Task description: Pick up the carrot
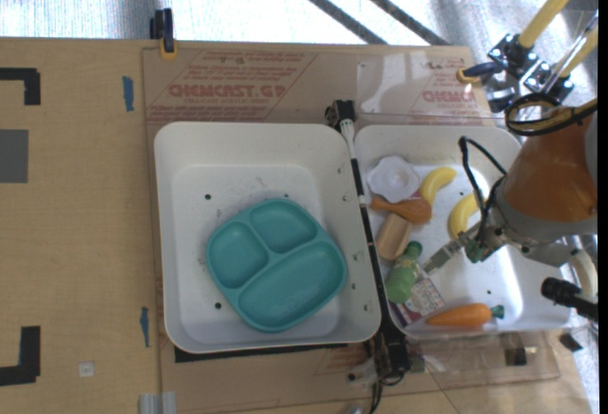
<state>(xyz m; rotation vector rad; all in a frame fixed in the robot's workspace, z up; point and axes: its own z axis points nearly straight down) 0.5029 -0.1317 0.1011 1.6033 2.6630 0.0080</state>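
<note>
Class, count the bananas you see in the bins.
2. One banana lies near the right bin's far wall; the other banana lies just nearer, beside the arm, which may hide more.

You have two bins side by side on the tabletop (76,241). The left bin (180,165) holds a tray (275,262) near its middle. In the right bin (532,308), the carrot (463,315) lies along the near wall. The hand (445,258) hangs above it, right of a bottle (404,274). Two bananas (439,181) sit farther back.
</note>
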